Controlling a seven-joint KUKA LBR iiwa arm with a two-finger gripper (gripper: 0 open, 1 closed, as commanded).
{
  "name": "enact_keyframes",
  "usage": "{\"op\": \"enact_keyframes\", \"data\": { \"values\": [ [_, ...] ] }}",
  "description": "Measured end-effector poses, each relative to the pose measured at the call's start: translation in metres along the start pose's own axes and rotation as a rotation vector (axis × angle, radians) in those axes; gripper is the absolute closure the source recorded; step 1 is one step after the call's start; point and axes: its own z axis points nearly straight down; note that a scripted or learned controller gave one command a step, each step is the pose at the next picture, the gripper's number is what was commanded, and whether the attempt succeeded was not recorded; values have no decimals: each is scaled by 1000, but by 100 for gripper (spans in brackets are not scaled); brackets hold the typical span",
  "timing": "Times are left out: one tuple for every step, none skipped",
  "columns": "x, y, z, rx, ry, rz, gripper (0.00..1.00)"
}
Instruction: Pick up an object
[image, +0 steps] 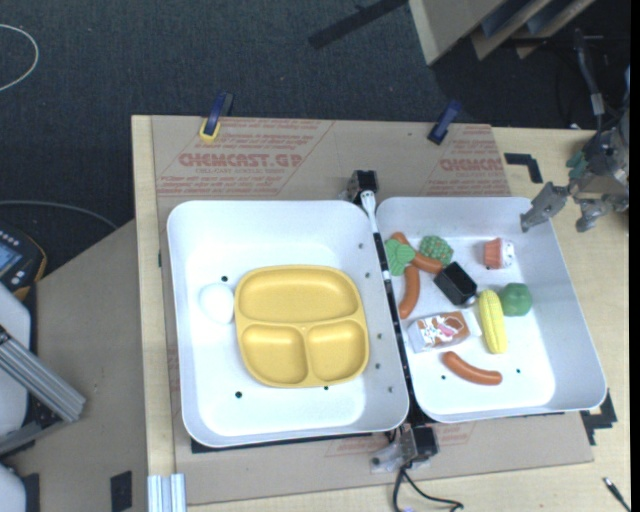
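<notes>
My gripper (556, 220) hangs over the far right corner of the right bin (560, 385), open, with nothing between its fingers. Toy food lies below and to its left in that bin: a red and white piece (497, 254), a green pepper (516, 299), a yellow corn cob (491, 321), a black block (457, 284), a green leafy piece (436, 248), a carrot (428, 264), broccoli (398, 257), two sausages (409, 291) (472, 369) and a printed packet (440, 330). The red and white piece lies closest to the gripper.
The left bin (190, 240) holds a yellow divided plate (300, 325) and a white egg (216, 301). Between the bins runs a raised rim (385, 290). Clamps (212, 118) (443, 124) pin the cardboard at the bench's far edge.
</notes>
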Motion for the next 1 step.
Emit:
{"op": "enact_keyframes", "data": {
  "values": [
    [1, 3, -9, -14, -4, -4, 0]
  ]
}}
